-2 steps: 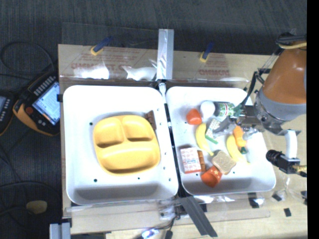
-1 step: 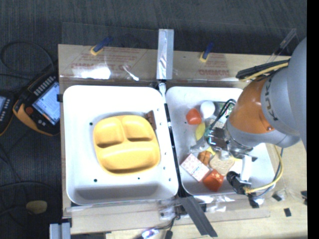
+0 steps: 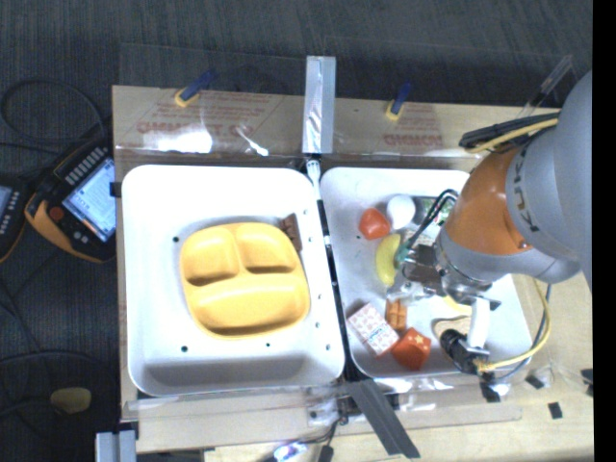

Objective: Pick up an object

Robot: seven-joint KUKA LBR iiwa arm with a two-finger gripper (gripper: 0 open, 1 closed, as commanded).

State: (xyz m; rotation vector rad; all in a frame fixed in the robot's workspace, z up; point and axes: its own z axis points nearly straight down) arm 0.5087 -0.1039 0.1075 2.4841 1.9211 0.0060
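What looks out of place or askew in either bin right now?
Mostly tidy. One oddity: a small dark brown item in the left bin is wedged between the yellow tray and the bin's right wall. The right bin's small items lie loosely clustered under the hand.

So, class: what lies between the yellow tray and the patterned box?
In the camera view, the two bins' touching walls separate the yellow tray from the patterned box.

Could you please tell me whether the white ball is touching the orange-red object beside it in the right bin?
Cannot tell: in the camera view the white ball and orange-red object sit close together.
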